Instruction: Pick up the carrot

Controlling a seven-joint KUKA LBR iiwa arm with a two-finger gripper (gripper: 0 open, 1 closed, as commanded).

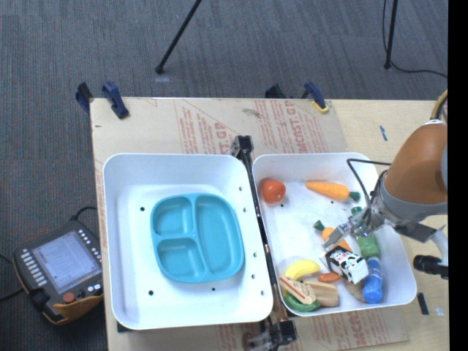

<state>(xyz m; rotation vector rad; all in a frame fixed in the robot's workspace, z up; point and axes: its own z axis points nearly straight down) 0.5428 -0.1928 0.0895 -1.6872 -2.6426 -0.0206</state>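
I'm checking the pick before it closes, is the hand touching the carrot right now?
Apart. The camera view shows the carrot lying near the right bin's far wall, with bare white floor between it and the hand, which hangs lower down over the toy pile.

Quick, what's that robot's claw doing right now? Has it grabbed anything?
Gripper: low in the right bin, beside a small orange piece; grip state cannot be told. The carrot lies apart, ungrabbed.

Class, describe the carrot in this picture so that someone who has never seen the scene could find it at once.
Start at the two white bins: take the right bin, not the one with the blue tray. Look along its far side, right of the round tomato. There lies the carrot, apart from the pile at the near edge: a long orange taper with a green tip, pointed towards the tomato.
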